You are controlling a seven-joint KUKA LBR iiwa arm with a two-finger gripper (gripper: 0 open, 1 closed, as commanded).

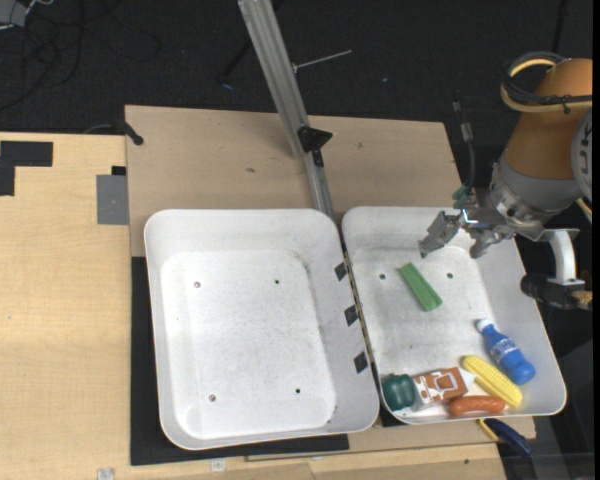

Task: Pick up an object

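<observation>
The left bin offers an open floor. In the right bin, a green block lies alone mid-floor with room around it, while the blue bottle, corn cob, and packets crowd the near corner against the rim.

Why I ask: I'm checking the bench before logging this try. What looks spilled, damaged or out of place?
Nothing stands out. The green block, blue bottle and yellow corn all lie inside the right bin.
</observation>
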